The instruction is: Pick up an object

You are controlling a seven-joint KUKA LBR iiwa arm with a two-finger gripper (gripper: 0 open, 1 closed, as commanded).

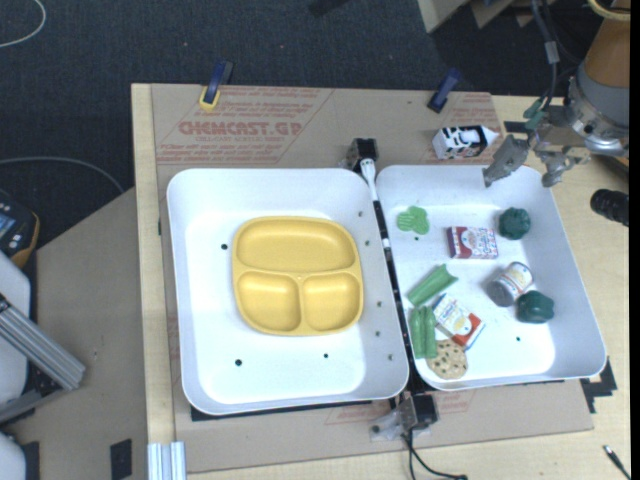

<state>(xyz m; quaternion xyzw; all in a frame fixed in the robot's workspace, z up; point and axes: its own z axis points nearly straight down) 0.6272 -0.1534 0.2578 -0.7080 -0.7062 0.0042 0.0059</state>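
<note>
My gripper (523, 172) hangs over the far edge of the right bin (575, 298), open, with nothing between its fingers. Below it in that bin lie a dark green round piece (515, 222), a red and white carton (472, 242) and a light green leafy piece (411, 220). Nearer the front are a small can (510, 282), a second dark green piece (534, 307), a green pod (430, 285), another green pod (424, 330), a red and white packet (458, 320) and a cookie (447, 360).
The left bin (200, 298) holds a yellow divided plate (297, 273). A black and white toy (465, 141) lies on the bench behind the right bin, just left of the gripper. Clamps (213, 86) sit along the board's far edge.
</note>
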